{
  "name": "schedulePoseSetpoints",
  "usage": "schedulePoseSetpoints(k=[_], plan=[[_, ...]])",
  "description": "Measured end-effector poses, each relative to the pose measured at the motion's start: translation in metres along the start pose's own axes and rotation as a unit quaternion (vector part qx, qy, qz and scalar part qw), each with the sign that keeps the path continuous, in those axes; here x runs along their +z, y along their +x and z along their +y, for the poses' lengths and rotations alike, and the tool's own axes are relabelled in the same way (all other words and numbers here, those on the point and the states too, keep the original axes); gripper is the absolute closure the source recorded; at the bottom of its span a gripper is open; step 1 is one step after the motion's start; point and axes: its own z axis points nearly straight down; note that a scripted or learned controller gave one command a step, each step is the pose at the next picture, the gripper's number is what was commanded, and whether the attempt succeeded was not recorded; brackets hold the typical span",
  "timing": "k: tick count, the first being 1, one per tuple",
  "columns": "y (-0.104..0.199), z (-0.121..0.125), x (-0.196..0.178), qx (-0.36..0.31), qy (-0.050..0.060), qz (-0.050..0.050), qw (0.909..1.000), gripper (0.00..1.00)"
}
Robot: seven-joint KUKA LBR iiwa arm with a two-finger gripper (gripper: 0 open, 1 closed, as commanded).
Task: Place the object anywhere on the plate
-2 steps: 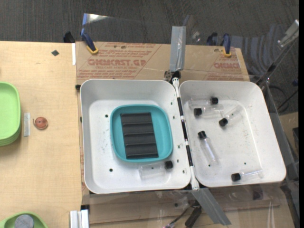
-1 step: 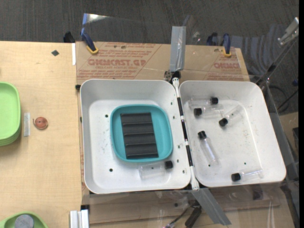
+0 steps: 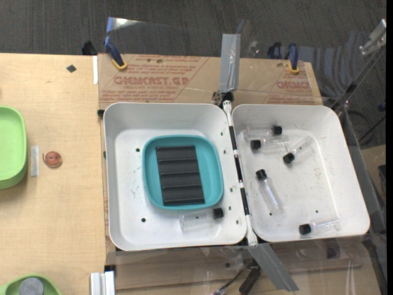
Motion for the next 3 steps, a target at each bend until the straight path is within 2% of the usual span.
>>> schedulePoseSetpoints(k=[1, 3], plan=[[0.0043, 0.0003, 0.001, 0.069, 0.001, 0.001, 0.9976, 0.0], [0.0045, 0.0004, 0.0011, 0.069, 0.001, 0.001, 0.9976, 0.0]])
